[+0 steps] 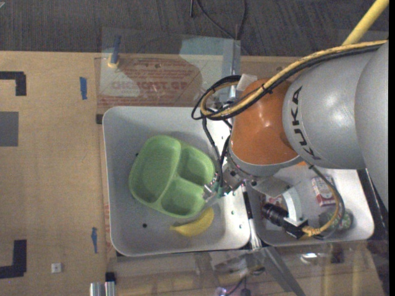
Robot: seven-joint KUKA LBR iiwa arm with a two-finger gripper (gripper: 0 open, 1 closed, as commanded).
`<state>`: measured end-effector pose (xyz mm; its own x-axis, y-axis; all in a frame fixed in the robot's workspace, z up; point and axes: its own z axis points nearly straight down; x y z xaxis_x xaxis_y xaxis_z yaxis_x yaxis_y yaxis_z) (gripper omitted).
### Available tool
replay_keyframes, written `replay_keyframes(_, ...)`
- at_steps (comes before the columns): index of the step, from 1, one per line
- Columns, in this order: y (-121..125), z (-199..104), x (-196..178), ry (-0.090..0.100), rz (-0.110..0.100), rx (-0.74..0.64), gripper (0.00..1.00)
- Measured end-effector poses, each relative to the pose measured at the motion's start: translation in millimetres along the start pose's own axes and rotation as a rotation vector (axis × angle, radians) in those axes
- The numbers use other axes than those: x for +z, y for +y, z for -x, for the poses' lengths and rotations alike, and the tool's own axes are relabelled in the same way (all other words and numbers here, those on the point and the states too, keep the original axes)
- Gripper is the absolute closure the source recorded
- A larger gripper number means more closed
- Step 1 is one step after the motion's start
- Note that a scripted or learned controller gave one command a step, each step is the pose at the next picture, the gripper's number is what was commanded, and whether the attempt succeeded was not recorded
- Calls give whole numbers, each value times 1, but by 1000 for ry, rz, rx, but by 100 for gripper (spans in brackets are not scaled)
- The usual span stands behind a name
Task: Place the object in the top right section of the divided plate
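Note:
A green divided plate (168,175) lies in the left white bin (123,227), with one large section at the left and two smaller ones at the right. A yellow banana (195,224) rests on the bin floor just below the plate's lower right rim. My gripper (213,189) hangs over the plate's right edge, beside the lower right section. Something small and teal shows at its tip. The arm's grey and orange body hides what lies right of the plate.
The right bin (361,227) holds a packet with red print (321,193) and a dark green round thing (343,219), partly hidden by the arm. A clear sheet over a reddish label (151,82) lies on the bench behind the left bin.

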<state>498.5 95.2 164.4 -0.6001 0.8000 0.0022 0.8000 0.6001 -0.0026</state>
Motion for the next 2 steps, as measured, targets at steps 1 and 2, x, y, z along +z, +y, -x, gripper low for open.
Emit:
replay_keyframes(1, -6, -23, -46, -1, 1, 26, 100)
replay_keyframes(2, -6, -24, -44, 0, -1, -297, 100)
